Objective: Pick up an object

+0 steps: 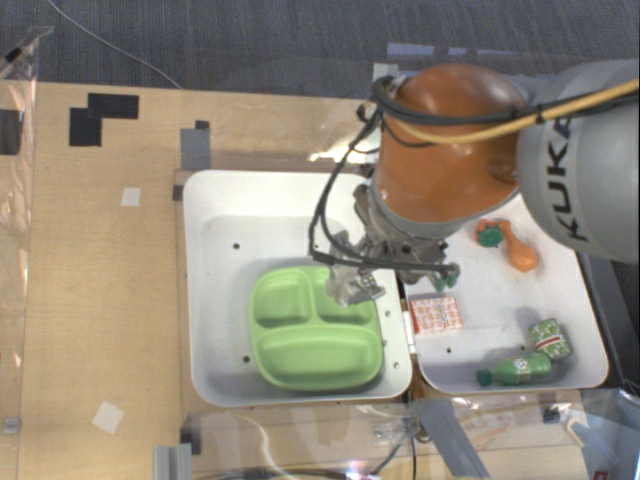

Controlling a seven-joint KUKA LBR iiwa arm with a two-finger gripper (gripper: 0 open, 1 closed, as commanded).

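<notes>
- Two white bins side by side; left bin (215, 268) bears a green divided tray (315, 333), right bin (590, 298) bears the small items.
- Gripper (352, 286) sits low over the tray's upper right compartment, at or just above the rim; whether its fingers are apart or together I cannot tell, and nothing is seen between them.
- Nearest candidate, by my judgement: the tray, directly beneath, its long axis running left to right.
- Other things lie to the arm's side in the right bin: red-patterned packet (436, 314), orange carrot toy (508, 245), green bottle (515, 369), small green can (550, 337).
</notes>
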